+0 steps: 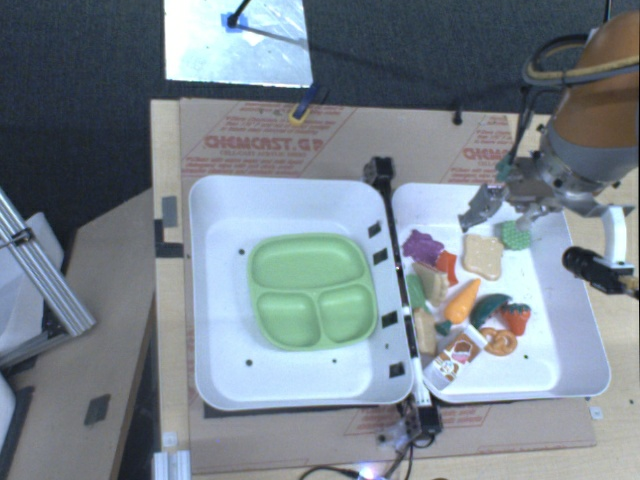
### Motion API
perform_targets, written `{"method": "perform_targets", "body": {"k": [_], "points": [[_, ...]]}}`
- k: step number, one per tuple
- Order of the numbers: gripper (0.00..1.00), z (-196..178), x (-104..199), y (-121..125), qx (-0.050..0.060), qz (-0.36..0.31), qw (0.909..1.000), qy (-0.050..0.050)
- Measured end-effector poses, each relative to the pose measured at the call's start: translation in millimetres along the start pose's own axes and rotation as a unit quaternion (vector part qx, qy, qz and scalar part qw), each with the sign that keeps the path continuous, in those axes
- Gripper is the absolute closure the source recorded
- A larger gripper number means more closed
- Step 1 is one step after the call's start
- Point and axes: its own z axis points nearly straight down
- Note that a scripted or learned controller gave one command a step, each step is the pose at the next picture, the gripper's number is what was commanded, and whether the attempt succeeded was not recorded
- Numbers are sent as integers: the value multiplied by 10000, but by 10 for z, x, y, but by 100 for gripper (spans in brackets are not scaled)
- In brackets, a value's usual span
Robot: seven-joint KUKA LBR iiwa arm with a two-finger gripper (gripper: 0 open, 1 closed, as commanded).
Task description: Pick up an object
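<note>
My gripper [503,215] hangs over the upper part of the right bin [575,368] with its two fingers spread apart and nothing between them. Just below it lie a slice of toy toast [483,256] and a small green round piece [517,235], the latter close to the right finger. Further down the bin are a purple piece [425,245], an orange carrot [461,300], a dark green piece [490,306], a red fruit [515,317], an orange ring [498,342] and a small printed packet [455,356].
The left bin [215,268] holds a light green divided plate [310,290]. A black divider [392,258] separates the bins. The toys crowd the right bin's left half. A black arm part [595,266] juts over its right rim.
</note>
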Motion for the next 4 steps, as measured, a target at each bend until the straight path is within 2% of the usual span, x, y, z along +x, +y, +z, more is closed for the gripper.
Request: {"method": "perform_targets", "body": {"k": [1, 4], "points": [[0, -60, 2, 19, -57, -11, 10000, -6], [0, 1796, -35, 53, -44, 4, 10000, -1]]}}
